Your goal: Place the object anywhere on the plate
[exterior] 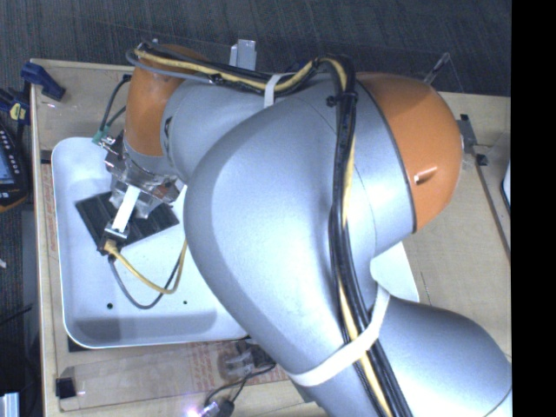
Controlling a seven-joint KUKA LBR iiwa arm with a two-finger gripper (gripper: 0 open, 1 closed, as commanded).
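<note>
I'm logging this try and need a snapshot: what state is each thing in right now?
arm: stretched over the bins from the right, covering most of them.
gripper: down inside the left bin, over a dark flat thing.
dark flat thing: lying on the bin floor, partly hidden.
left bin: flat on the bench.

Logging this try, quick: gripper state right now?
Gripper: cannot be told; it is low in the left bin, over a dark flat object.

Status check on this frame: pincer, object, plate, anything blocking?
Pincer low in the left bin, over a dark flat item. Grip state unreadable. Arm covers much of the view. Plate not identifiable.
</note>
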